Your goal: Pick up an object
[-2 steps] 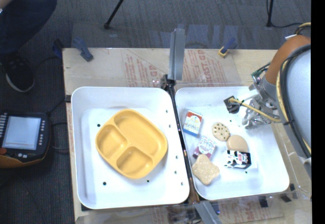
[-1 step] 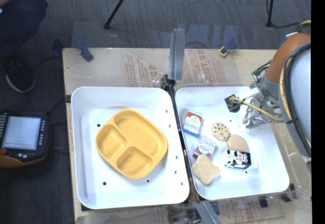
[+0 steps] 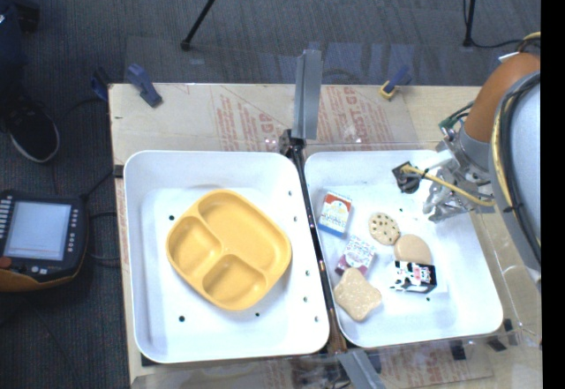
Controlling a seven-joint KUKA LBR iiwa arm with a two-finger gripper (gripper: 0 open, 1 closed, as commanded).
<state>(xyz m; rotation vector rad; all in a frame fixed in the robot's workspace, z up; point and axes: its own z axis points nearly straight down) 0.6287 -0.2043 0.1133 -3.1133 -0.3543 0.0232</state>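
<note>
**Bench inventory: 2 bins, 1 arm, 7 items**

- Left bin [image 3: 146, 202]: white, shallow; holds 1 yellow divided tray [image 3: 229, 248], 3 compartments, lying flat near centre.
- Right bin [image 3: 481, 308]: white, shallow; touching the left bin along the centre seam.
- Arm [image 3: 508, 87]: grey with orange band, reaching in over the right bin's upper right.
- Gripper [image 3: 444, 198]: hanging above the bin floor right of the cookie; jaw opening cannot be told; nothing seen between fingers.
- Toast slice [image 3: 357, 295]: lower centre.
- Black-and-white carton [image 3: 413, 276]: right of toast.
- Blue-and-white box [image 3: 335, 213].
- Tan bun [image 3: 413, 248]: touching carton's top.
- Pink packet [image 3: 357, 251].
- Cookie [image 3: 383, 228].
</note>
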